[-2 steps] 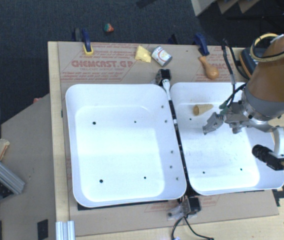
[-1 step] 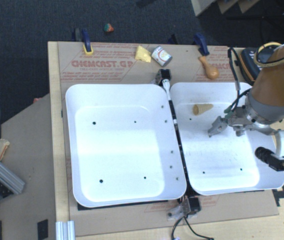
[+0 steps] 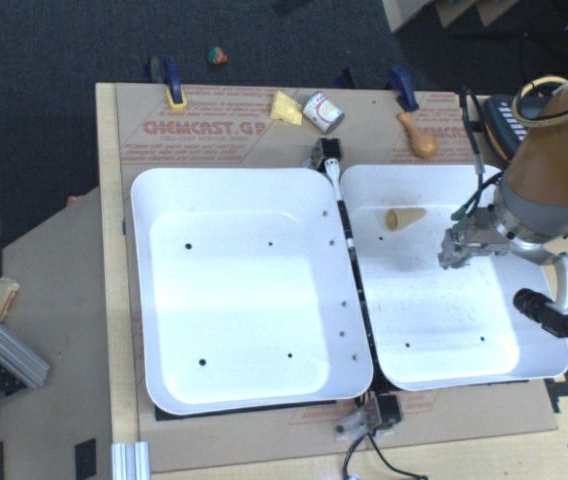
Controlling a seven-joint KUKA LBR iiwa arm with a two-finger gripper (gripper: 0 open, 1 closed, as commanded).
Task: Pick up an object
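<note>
A small tan cone-shaped object (image 3: 403, 217) lies in the right bin (image 3: 434, 338), near its far edge. My gripper (image 3: 452, 252) hangs over the right bin, a short way to the right of and nearer than that object, apart from it. Its fingers point down toward the bin floor, and nothing shows between them.
The left bin (image 3: 239, 298) sits beside the right one. On the board behind the bins lie a yellow piece (image 3: 286, 109), a small white can (image 3: 323, 112) and a tan wooden piece (image 3: 417, 137). Blue clamps (image 3: 173, 80) hold the board's far edge.
</note>
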